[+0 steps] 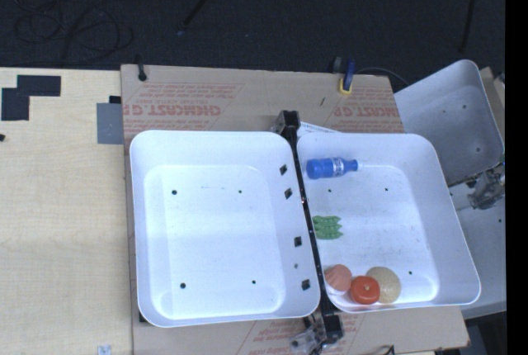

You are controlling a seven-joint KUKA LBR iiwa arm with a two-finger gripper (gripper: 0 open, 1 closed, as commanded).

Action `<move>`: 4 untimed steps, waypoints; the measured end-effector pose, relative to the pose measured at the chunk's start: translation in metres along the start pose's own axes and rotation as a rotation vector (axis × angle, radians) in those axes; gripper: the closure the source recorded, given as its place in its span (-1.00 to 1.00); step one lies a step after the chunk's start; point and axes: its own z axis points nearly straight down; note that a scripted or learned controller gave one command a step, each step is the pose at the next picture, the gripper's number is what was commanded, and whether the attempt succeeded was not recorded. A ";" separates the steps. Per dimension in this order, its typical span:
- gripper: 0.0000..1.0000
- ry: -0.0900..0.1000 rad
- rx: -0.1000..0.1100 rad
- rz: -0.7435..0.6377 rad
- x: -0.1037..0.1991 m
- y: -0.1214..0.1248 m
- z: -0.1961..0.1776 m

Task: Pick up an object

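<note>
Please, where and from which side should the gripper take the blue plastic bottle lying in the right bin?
Probably across the wide body of the blue plastic bottle, coming from above. It lies on its side with its narrow end toward the right and open floor around it in the right white bin.

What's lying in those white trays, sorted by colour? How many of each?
Blue: 1, a bottle
Green: 1, a small green piece
Red: 1, a round red piece
Pink: 1, a pinkish piece
Tan: 1, a tan round piece
Total: 5, all in the right bin
</note>
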 end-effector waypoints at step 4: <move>1.00 0.001 0.004 -0.003 0.001 0.001 -0.017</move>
